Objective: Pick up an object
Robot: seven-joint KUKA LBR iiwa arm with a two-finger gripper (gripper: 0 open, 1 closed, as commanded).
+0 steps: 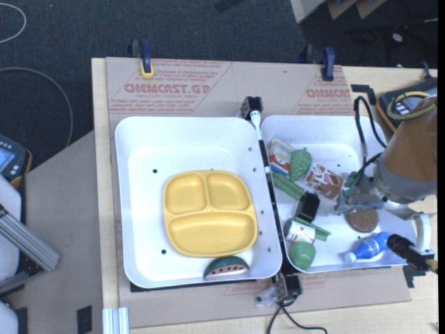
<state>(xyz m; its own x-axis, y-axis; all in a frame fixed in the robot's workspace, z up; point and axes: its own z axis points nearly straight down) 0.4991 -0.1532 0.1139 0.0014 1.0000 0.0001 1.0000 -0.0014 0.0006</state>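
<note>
Over in the right bin (334, 127) my gripper (353, 202) sits low, just above a brown round disc (362, 220); can't tell from up here how the pincer stands. Just below it a blue bottle (366, 248) lies flat, long axis running left-right, white cap end pointing left. Left bin (132, 186) has a yellow divided plate (209, 212) and a watermelon slice (227, 266)

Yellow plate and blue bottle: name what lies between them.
In the camera view, between the yellow plate and the blue bottle run the two bins' adjoining walls, then a green cup with a small carton above it.
</note>
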